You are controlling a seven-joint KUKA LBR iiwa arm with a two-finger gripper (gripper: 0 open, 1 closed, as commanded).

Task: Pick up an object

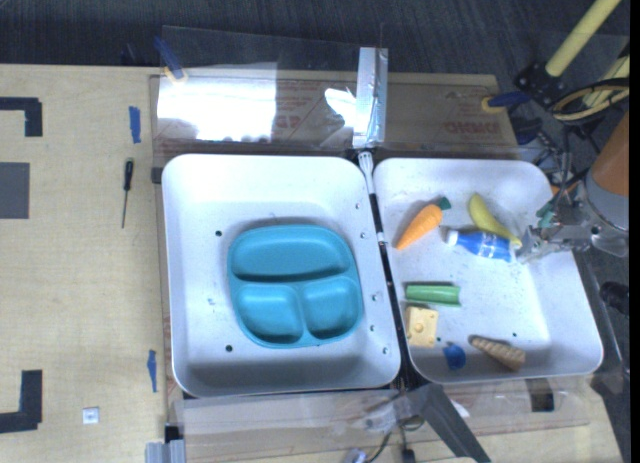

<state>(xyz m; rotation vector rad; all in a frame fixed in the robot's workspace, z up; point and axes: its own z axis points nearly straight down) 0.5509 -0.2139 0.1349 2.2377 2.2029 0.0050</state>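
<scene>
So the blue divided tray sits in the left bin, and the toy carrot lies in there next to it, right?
Not quite. The blue divided tray is in the left bin, but the camera view shows the toy carrot in the right bin.

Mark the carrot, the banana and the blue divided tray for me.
carrot [418, 225]: camera view, middle of the orange body.
banana [486, 216]: camera view, middle of the yellow curve.
blue divided tray [292, 250]: camera view, floor of the long upper compartment.

At the right edge of the frame, the arm [612, 176] shows an orange band over a grey housing. Its gripper [545, 234] is pale metal with dark fittings and small green accents.
</scene>
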